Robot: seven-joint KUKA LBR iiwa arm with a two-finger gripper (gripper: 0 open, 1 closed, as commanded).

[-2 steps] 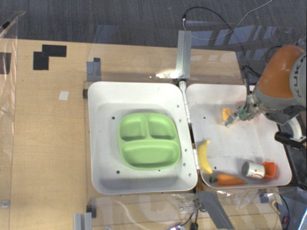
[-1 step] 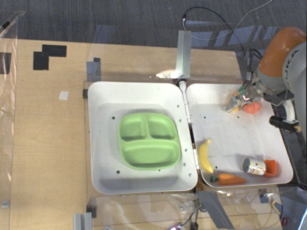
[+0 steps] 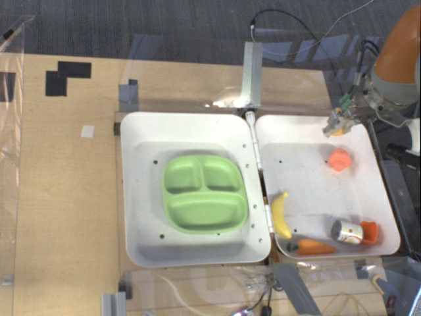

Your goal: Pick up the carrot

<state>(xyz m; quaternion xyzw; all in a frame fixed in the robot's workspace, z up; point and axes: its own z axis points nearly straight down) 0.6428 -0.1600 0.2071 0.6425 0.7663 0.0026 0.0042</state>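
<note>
Bench: pale wood worktop (image 3: 59, 196), two shallow white plastic bins side by side, touching along a centre seam.
Arm: grey KUKA w/ orange band (image 3: 401, 45), in from right edge, wrist above far-right corner of R bin.
L bin (image 3: 138, 176): holds one item, a green three-compartment plastic plate (image 3: 205, 193), approx centre, flat.
R bin (image 3: 309, 150): holds the rest, mostly along near edge.
Gripper (image 3: 334, 128): small two-finger unit, over far-right corner of R bin; something yellowish at tips; open or closed – can't tell.
Banana: yellow, curved (image 3: 281, 214), by L wall of R bin, near-left corner.
Carrot: orange, tapered, dark green stub end (image 3: 312, 247), lying along near edge of R bin, just beside banana tip. Well apart from gripper.
Can: small silver metal cylinder on its side (image 3: 347, 232), near-right corner, touching an orange-red plastic piece (image 3: 370, 232).
Pink item: rounded salmon-pink lump (image 3: 339, 160), R bin, toward far-right.
</note>
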